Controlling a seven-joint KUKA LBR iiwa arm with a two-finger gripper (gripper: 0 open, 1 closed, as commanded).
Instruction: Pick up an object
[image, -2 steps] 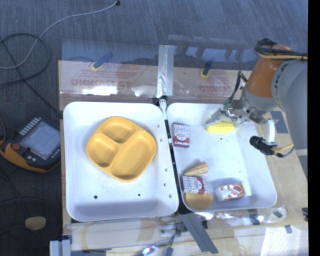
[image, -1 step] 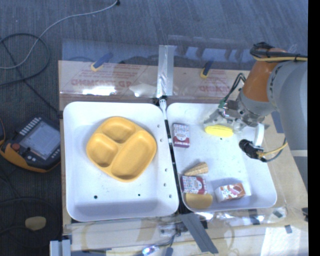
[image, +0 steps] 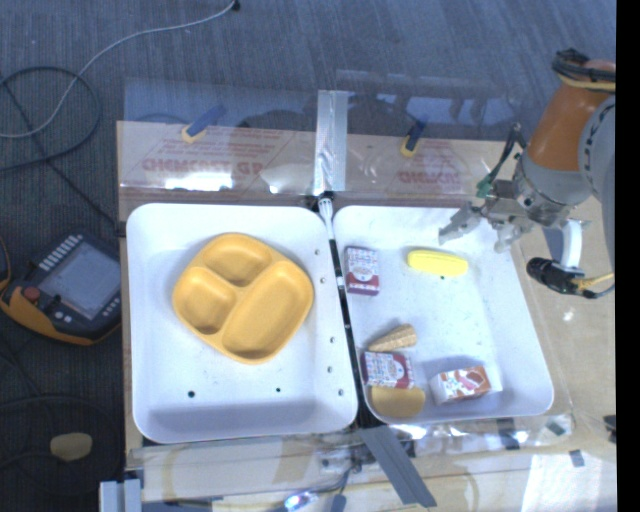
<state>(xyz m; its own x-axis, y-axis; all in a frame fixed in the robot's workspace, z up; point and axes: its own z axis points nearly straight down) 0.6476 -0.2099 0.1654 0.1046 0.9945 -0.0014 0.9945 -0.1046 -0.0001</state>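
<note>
My gripper (image: 480, 229) hangs over the far right corner of the right bin (image: 510, 300), its two grey fingers spread open with nothing between them. A yellow banana-shaped piece (image: 437, 262) lies just below and left of it. Further left, a small red-and-white carton (image: 361, 270) rests by the bin's divider. Near the front lie a tan cone (image: 392, 338), another red-and-white carton (image: 388, 370), a tan round piece (image: 398, 402) and an orange-and-white carton (image: 464, 383).
The left bin (image: 150, 380) holds a yellow divided plate (image: 243, 297). A teach pendant (image: 65, 290) lies on the floor to the left. The grey arm with its orange band (image: 565, 125) comes in from the upper right, with cables beside the bin's right rim.
</note>
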